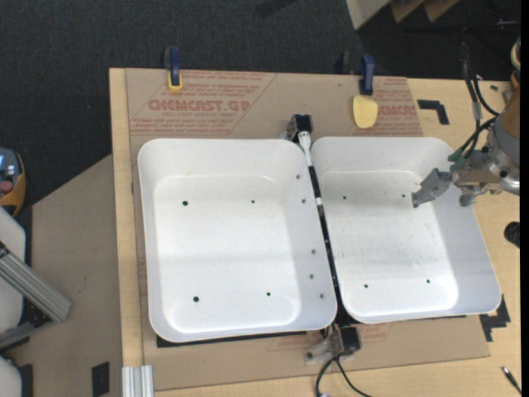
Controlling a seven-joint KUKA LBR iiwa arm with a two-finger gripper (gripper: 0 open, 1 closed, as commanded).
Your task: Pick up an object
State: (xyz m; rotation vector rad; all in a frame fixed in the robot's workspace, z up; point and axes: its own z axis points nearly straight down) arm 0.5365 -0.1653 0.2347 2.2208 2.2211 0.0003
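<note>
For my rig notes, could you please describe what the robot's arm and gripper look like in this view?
At the right edge, the gripper is a grey metal assembly with slim, dull grey fingers angling off its blocky body. Thin dark and greenish cables loop from above down to the wrist. The arm above looks pale grey and rounded, though it is mostly cut off by the frame.

At the right bin's (pixel 463 246) far right edge, the arm's (pixel 506 143) wrist shows pale grey metal, with dark cables (pixel 474 98) looping along it. The gripper (pixel 438 184) is a dull grey, angular piece with a blunt, wedge-shaped tip.
</note>
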